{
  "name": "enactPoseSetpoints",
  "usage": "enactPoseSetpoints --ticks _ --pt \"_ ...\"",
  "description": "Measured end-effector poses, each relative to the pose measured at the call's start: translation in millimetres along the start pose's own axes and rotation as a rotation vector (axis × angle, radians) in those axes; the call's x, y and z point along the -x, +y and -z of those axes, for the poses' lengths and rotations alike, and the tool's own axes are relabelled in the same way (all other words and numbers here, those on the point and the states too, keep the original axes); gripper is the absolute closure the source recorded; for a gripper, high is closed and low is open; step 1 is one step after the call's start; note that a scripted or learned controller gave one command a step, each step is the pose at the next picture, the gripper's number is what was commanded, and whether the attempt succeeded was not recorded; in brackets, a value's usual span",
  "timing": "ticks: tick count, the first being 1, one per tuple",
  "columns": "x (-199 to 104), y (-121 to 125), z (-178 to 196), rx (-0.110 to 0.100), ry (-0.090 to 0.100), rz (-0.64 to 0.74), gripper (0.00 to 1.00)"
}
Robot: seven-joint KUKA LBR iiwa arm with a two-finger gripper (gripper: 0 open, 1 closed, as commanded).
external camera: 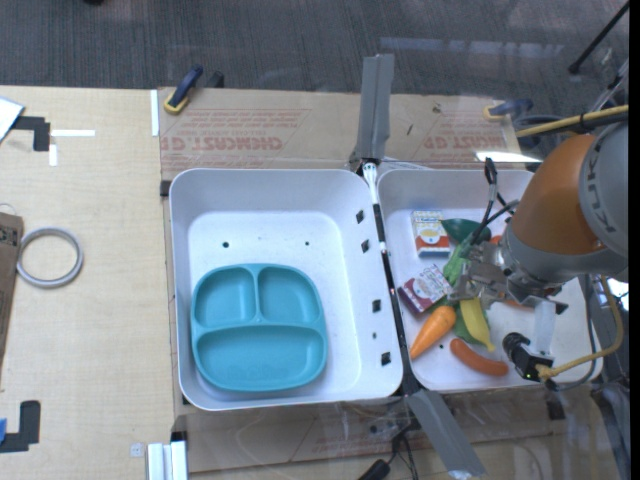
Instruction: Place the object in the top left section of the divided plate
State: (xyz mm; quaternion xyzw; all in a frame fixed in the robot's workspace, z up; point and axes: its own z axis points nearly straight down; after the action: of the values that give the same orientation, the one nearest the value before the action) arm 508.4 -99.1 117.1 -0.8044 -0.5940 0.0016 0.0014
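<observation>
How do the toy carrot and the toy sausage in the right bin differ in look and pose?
The carrot is orange and tapers to a point; the sausage is redder, with rounded ends. The carrot lies steeply slanted, while the sausage lies closer to level. Both lie in the right bin, near its front edge.

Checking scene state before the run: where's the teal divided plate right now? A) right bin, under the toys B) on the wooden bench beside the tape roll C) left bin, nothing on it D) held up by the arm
C: the divided plate lies flat in the left bin with all three sections bare, while the carrot and other toys sit in the right bin.
</observation>
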Motion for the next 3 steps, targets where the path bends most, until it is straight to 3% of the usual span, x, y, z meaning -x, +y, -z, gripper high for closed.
enactPoseSetpoints --ticks 1,2,3 --pt "-62 42 74 0.003 -0.001 0.245 1.0" --pt "-126 48 83 0.003 -0.001 0.235 1.0" --pt "-183 82 180 0.003 -0.002 0.193 1.0"
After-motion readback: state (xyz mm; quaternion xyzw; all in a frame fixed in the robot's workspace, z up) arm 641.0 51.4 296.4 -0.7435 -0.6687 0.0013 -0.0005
